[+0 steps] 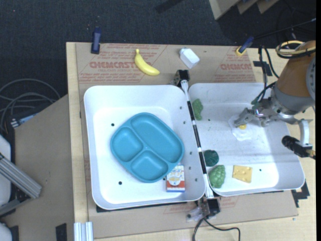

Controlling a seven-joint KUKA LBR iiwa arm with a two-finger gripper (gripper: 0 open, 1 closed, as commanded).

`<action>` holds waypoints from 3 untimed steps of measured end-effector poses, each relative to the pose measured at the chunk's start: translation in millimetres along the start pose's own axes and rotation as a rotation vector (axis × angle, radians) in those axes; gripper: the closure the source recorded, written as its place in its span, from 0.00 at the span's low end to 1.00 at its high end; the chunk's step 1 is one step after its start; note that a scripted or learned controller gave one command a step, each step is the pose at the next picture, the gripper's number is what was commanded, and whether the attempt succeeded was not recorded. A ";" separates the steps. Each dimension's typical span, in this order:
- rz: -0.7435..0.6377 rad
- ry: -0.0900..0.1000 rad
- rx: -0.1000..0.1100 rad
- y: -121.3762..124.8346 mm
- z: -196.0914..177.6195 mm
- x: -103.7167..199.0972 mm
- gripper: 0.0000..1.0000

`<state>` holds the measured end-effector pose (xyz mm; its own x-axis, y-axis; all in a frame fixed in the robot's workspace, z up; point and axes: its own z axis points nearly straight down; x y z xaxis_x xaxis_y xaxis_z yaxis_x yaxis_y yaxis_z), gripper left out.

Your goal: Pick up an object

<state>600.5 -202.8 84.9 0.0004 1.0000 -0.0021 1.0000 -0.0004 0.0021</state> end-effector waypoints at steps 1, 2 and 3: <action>0.000 0.003 0.004 -43.3 0.4 4.0 0.00; -0.003 0.003 -0.001 21.2 -0.1 67.4 0.00; 0.000 0.003 0.004 -1.1 0.2 55.5 0.00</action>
<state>599.4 -147.2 84.6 0.0004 1.0000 0.0005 1.0000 -0.0004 -0.0022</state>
